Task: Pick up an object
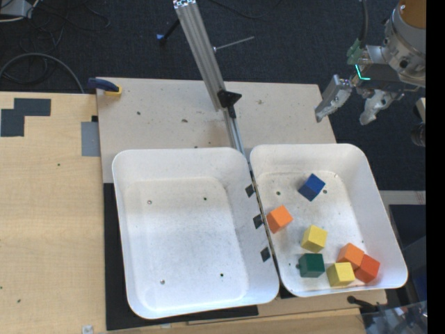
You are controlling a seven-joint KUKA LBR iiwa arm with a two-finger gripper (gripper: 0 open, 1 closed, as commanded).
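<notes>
A pale bench [167,110] carries two shallow white bins side by side, with dark carpet and loose cables behind it and a light wooden panel [42,207] along the left.

Nearest the camera, in the right bin [361,162], a cluster of small blocks sits toward the front right corner. A yellow block [341,273] lies closest to the front rim, touching a red block [368,268] on its right and an orange block [351,255] just behind them. A dark green block [311,264] rests just to the left of that group, and a second yellow block [314,239] sits just behind the green one. Further back and to the left, another orange block [279,218] lies close to the wall shared with the other bin. The blue block [312,186] stands alone toward the back of the bin, apart from the rest.

The left bin [139,165] shows a bare, speckled floor.

Behind the bins, a grey metal rail [205,54] rises at a slant from the seam between them, with a black clamp near its base. A small blue-and-yellow item [104,85] lies at the bench's far left corner.

Farthest back, at the upper right, the gripper [351,106] hangs above the bench's far right edge, beyond the right bin's back rim and well apart from every block. Its two fingers are spread wide with nothing between them. The orange band of the arm [410,19] shows above it.
</notes>
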